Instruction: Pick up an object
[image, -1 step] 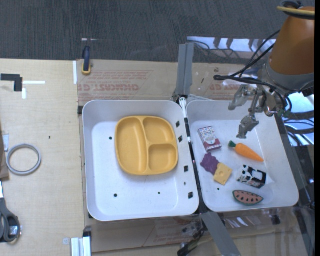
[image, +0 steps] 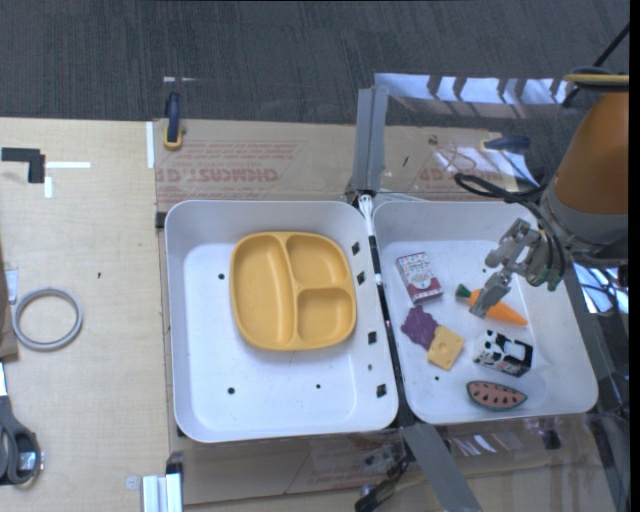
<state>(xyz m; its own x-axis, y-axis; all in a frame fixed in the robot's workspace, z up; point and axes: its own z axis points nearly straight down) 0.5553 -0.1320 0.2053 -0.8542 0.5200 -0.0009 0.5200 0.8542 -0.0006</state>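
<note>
I have the gripper (image: 497, 293) low in the right bin (image: 570, 400), hanging over the carrot (image: 500, 312); one finger lies across the carrot's green end. Whether it is released or clenched I cannot tell from this slant, and I see nothing clearly held between the fingers.

The carrot is my likely target: it lies at about 3 o'clock in that bin, orange tip pointing toward 4 o'clock. To do this well, I would centre over the orange body rather than the stalk, set the fingers across its narrow width, and go down square before closing, since a tapered toy may squirt out sideways.

Around it: a black-and-white toy (image: 503, 354) sits just beside the carrot at 6 o'clock and could be nudged. The melon slice (image: 497, 394) lies further toward 6. A carton (image: 419, 277), purple grapes (image: 420, 325) and a cheese wedge (image: 446, 348) lie toward 9 o'clock, apart from the carrot. The left bin (image: 200, 400) bears a yellow plate (image: 293, 290). A tape ring (image: 44, 318) rests on the worktop (image: 80, 240), well apart.
</note>
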